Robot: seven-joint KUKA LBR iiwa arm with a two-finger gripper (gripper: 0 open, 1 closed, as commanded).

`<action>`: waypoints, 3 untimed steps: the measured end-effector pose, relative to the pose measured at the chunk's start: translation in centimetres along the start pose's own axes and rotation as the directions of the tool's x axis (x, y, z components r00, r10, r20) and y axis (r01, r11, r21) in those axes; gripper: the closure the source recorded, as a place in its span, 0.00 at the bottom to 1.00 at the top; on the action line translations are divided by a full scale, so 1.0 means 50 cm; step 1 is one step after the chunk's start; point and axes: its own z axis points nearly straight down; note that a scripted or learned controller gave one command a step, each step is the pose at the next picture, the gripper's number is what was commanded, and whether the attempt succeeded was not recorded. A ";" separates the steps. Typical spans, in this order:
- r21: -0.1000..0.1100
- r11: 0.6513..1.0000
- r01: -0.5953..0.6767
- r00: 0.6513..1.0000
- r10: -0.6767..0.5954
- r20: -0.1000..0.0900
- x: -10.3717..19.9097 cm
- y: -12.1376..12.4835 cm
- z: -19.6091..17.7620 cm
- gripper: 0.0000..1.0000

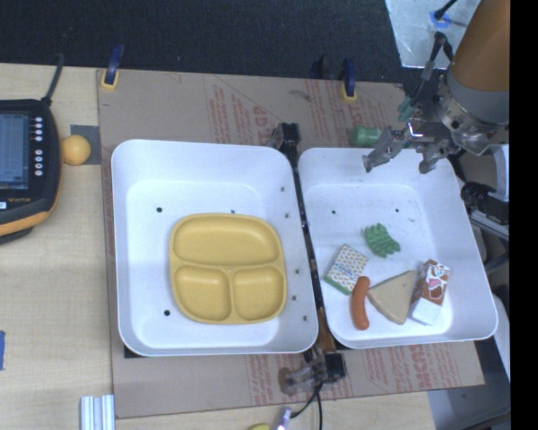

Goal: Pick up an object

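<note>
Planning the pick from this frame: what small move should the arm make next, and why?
Probably move the gripper toward the near side of the right bin and lower it over the green toy. The gripper hangs open over the bin's far edge, holding nothing, and that toy lies closest, apart from the others.

A: Both bins white; divided plate pale yellow.
B: Sausage red-orange, wedge tan, leafy piece green, packet checked green-and-white (carton red, white, brown).
</note>
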 end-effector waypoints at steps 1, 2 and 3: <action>0.002 1.000 0.000 1.000 0.000 0.001 -0.103 -0.033 0.239 0.00; 0.001 1.000 0.000 1.000 0.000 0.000 -0.076 -0.092 0.385 0.00; 0.003 1.000 0.005 1.000 -0.005 0.001 -0.078 -0.091 0.364 1.00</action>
